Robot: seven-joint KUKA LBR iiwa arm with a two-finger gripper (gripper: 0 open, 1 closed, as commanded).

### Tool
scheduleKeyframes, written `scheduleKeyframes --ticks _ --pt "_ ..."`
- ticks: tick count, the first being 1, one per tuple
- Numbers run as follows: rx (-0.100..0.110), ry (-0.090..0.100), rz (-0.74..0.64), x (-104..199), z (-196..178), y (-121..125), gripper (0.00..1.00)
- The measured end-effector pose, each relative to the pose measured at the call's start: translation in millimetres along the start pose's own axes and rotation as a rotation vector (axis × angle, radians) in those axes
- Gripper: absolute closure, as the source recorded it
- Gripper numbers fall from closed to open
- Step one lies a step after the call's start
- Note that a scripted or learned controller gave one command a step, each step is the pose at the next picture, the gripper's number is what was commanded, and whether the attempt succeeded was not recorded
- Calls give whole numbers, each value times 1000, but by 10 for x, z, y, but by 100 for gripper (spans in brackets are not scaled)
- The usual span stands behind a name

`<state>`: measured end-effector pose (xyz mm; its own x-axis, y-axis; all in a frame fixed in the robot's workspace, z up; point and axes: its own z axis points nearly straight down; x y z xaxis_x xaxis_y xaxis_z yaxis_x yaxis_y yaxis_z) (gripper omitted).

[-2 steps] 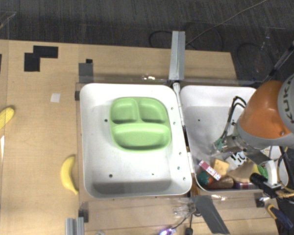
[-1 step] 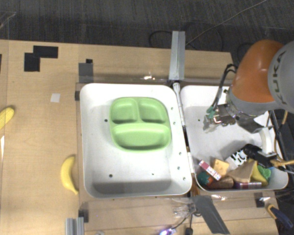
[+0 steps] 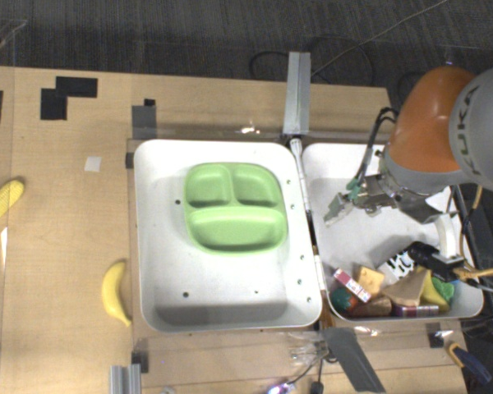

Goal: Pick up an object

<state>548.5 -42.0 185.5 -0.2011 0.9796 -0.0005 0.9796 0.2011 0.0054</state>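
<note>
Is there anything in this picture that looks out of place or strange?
Yes. A banana and a corn cob lie on the bench, to the left of the left bin and outside it. The small objects in the right bin are crowded into its near corner. The green plate sits slightly askew.

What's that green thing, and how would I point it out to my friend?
Find the two white bins side by side and take the left bin. Lying in its middle is a light green plate with three compartments, two small above one long. It lies alone there, unlike the small mixed objects heaped in the right bin's near corner.
</note>
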Motion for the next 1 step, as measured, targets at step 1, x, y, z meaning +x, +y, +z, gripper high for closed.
scheduleKeyframes --ticks 1 --pt "1 -1 24 -753 896 -372 0"
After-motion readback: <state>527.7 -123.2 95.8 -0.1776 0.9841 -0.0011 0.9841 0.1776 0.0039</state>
